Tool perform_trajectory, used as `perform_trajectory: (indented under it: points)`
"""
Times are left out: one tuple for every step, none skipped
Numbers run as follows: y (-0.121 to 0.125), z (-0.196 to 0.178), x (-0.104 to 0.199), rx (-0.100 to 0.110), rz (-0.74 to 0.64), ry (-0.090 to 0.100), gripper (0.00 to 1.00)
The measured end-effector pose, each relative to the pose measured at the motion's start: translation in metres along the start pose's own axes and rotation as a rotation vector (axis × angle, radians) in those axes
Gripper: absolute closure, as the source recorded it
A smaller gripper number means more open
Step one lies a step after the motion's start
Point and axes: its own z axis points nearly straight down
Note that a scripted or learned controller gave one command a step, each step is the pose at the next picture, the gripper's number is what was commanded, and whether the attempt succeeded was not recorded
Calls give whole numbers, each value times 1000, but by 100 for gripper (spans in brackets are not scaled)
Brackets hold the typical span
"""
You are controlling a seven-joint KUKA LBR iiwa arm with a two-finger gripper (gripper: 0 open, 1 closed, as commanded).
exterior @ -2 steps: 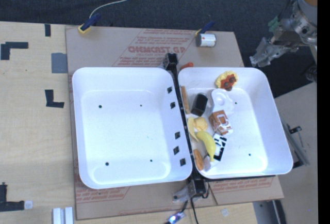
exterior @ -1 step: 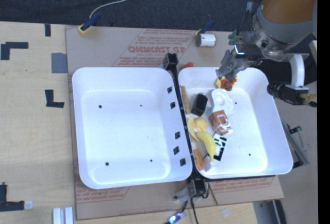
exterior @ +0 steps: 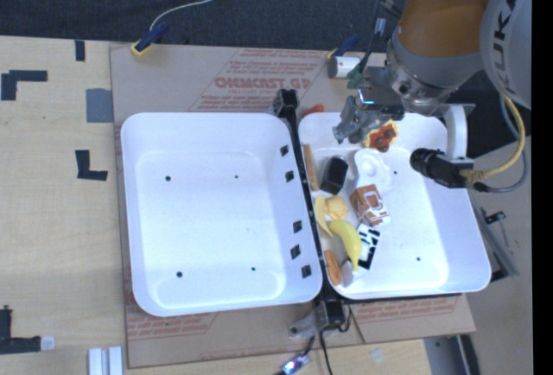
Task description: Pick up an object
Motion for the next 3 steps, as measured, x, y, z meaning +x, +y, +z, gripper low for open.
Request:
perform_trajectory:
  points:
    - [-66, 81, 7, 10, 4, 1, 100]
    - [-65, 17, 105, -8, -10, 4, 100]
    - [-87, -213, 122, -21, -1, 5, 100]
